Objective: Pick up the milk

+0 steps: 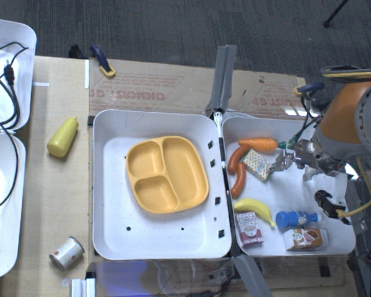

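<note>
Milk (248,229) lies untouched at 6 o'clock in the right bin (329,250).
Your gripper (283,162) hovers by the patterned box (258,165), fingers apart; swing to 7 o'clock, clearing the banana (257,209).

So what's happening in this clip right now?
The grey arm reaches in from the right, its tool low over the right bin, next to a small patterned box near the carrot and sausages. The milk carton lies untouched at the bin's front, beside the banana. A blue bottle and a brown packet lie nearby. The left bin holds a yellow divided plate.
</note>
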`<action>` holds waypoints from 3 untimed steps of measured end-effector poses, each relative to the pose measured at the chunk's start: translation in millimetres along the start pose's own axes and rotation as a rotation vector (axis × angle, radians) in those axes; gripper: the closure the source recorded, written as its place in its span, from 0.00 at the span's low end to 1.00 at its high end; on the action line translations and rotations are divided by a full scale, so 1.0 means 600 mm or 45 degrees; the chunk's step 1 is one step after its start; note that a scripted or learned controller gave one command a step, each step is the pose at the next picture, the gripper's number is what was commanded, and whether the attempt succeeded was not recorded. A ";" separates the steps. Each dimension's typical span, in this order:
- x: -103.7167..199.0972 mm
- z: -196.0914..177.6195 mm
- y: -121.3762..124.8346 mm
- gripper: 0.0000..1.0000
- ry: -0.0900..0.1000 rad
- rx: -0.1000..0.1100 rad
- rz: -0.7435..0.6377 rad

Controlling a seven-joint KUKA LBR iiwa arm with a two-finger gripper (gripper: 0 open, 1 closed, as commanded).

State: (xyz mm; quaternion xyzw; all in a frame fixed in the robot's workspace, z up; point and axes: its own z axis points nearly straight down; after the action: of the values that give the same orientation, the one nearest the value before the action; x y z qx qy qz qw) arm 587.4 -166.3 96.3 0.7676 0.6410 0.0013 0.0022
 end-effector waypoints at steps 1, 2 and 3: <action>-0.001 -0.014 0.000 1.00 -0.001 0.000 0.000; 0.136 -0.158 -0.116 1.00 0.001 0.011 -0.236; 0.198 -0.219 -0.192 1.00 0.001 0.011 -0.300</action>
State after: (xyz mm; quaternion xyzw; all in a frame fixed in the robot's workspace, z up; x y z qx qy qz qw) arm 494.5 -28.6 226.9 0.6869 0.7267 -0.0015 -0.0012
